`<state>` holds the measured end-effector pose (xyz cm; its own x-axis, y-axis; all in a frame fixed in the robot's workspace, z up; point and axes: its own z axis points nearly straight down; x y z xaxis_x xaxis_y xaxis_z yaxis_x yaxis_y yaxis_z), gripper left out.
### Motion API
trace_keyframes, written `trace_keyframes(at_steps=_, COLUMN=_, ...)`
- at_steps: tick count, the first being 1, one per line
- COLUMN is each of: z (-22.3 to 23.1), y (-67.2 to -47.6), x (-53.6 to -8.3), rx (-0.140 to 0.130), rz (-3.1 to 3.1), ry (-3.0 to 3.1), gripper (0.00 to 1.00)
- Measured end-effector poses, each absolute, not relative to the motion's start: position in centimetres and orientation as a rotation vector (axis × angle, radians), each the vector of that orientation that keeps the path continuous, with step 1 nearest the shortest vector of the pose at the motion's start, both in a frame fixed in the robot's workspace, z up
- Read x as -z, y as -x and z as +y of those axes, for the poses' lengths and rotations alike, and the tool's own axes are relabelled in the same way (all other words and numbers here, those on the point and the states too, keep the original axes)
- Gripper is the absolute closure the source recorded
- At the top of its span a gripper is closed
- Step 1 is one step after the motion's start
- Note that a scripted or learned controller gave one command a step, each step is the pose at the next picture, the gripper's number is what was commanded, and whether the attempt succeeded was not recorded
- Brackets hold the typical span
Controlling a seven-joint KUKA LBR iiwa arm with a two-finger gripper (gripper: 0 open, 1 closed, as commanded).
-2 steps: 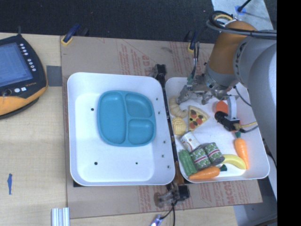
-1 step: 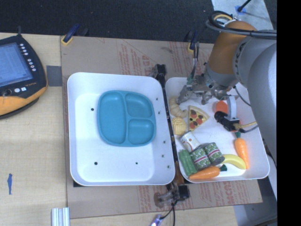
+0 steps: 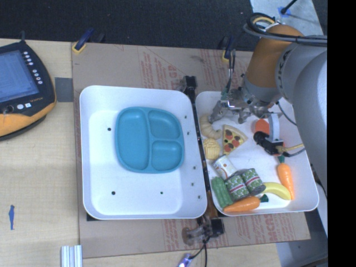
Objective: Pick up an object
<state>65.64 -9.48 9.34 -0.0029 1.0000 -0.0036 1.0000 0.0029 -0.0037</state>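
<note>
My gripper (image 3: 230, 114) hangs over the far end of the right bin (image 3: 303, 204), its two fingers spread open with nothing between them. Just below it lies a pizza slice (image 3: 232, 138). A beige piece (image 3: 207, 129) and a yellow corn cob (image 3: 211, 147) lie to its left by the bin wall. A small red-orange item (image 3: 261, 125) sits to its right. Nearer the front are a white box (image 3: 223, 166), two striped cans (image 3: 245, 183), a green piece (image 3: 220, 192), a banana (image 3: 277, 191) and two carrots (image 3: 285, 178) (image 3: 241, 206).
The left bin (image 3: 94, 149) holds a blue divided plate (image 3: 149, 139). A teach pendant (image 3: 22, 88) lies on the bench at the far left. The arm's grey and orange body (image 3: 272, 54) rises over the right bin's far right corner.
</note>
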Motion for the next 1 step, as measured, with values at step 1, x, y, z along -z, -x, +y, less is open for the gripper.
trace_keyframes(at_steps=1, z=-9.47, y=-65.64, x=-9.34, rx=-0.008, rz=-2.225, ry=2.218, gripper=0.00)
